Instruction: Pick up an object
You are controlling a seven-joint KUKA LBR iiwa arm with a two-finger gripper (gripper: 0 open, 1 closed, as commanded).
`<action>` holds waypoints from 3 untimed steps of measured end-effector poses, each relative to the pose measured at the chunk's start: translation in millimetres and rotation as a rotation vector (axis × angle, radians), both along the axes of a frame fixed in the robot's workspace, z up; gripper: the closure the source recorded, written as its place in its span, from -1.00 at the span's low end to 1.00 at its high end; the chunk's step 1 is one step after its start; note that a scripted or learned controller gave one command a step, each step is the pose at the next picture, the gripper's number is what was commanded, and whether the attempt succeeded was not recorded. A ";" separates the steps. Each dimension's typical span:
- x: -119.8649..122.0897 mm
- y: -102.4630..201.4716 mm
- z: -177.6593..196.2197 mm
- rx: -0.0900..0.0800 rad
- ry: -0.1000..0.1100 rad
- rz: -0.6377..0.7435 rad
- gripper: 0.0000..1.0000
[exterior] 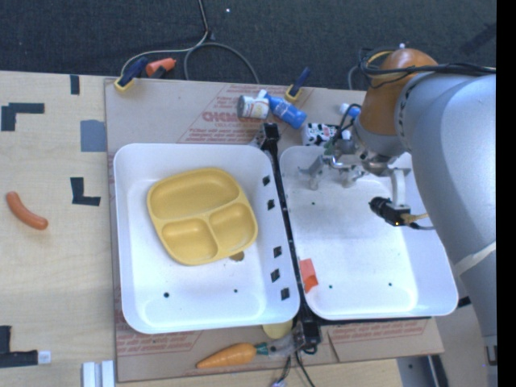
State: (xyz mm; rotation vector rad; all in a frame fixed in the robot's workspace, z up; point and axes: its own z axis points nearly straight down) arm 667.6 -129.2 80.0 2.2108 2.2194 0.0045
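Note:
A yellow divided plate [201, 214] lies in the left white bin [137, 297], and a small brown thing [236, 256] peeks out from under its near edge. My gripper [329, 174] hangs over the far end of the right white bin [363, 293], close to its back wall. Its two fingers stand apart, open, with nothing between them. The grey arm with its orange band [395, 75] reaches in from the right.
An orange carrot [230, 355] lies on the bench in front of the bins. A blue and white bottle [274, 107] lies behind them. A sausage [27, 210] rests far left. An orange tag [308, 275] sits on the divider between the bins.

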 end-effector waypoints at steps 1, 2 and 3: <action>-30.7 35.3 6.4 0.001 0.005 -0.002 -1.00; 0.1 27.7 5.5 0.004 0.007 -0.001 -1.00; -0.3 27.9 15.9 0.001 0.005 0.000 1.00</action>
